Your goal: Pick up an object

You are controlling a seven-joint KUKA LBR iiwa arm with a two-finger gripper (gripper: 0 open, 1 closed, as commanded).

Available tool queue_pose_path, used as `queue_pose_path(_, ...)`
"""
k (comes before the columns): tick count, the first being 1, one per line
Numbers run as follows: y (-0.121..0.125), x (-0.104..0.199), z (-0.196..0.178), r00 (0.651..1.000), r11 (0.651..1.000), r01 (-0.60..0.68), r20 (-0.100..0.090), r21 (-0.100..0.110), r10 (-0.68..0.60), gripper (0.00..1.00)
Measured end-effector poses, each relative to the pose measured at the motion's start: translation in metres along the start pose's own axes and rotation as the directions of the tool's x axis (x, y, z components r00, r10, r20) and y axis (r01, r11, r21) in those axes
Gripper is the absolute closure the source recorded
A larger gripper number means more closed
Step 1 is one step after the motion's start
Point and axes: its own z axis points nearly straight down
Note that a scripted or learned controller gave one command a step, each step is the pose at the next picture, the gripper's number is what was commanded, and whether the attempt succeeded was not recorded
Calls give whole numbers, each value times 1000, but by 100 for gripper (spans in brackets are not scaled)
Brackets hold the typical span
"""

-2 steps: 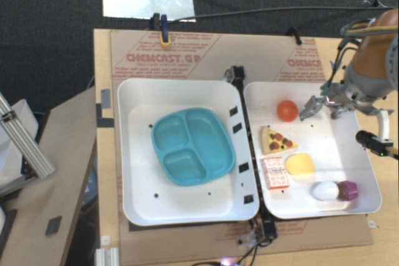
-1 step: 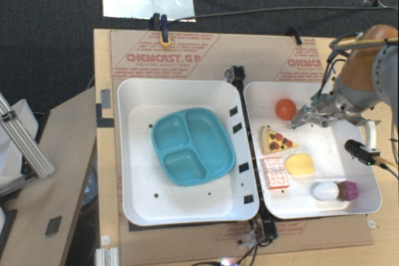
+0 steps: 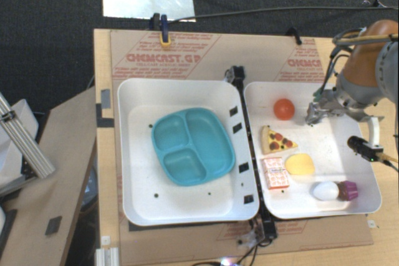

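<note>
Gripper (image 3: 313,114) hovers near the right bin's (image 3: 374,196) far edge, beside the ball (image 3: 283,109); nothing grasped yet.

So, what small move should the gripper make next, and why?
Probably a short move toward the left bin and down, to the red ball. The gripper hangs in the right bin just beside that ball, with nothing seen between its fingers. The pizza slice, the yellow piece and the other toys lie further away.

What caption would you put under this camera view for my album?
Gripper hovers beside a tomato in the right bin; a teal plate waits in the left bin.
</note>
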Motion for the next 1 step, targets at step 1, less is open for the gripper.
queue_pose_path(1, 7, 2, -45, 1000, 1000, 1, 0, -1, -1, 100)
